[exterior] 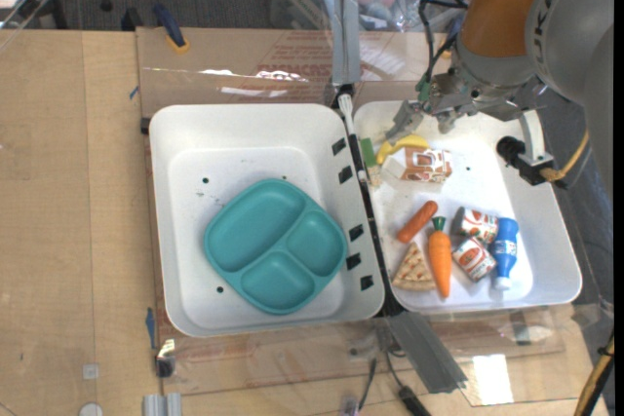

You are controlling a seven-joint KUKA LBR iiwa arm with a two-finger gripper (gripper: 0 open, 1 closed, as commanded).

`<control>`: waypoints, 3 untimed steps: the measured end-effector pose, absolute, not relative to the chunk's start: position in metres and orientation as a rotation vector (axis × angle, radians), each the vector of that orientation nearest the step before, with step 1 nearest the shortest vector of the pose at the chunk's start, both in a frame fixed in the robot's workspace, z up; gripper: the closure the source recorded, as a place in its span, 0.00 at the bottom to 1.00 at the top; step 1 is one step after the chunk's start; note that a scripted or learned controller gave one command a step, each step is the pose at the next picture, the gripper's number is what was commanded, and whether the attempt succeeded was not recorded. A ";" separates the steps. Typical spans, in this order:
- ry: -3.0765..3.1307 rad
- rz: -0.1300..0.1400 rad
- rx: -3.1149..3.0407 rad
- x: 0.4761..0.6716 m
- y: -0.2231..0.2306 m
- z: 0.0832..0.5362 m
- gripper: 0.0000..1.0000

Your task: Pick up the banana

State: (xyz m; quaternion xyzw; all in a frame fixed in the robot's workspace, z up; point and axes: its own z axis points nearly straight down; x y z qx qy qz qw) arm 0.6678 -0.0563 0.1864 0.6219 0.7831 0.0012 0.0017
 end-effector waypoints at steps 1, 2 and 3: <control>2.324 0.001 2.111 0.663 -0.088 0.108 0.00; 2.460 0.005 1.947 0.669 -0.098 0.089 0.00; 2.717 0.003 1.567 0.669 -0.106 0.089 0.00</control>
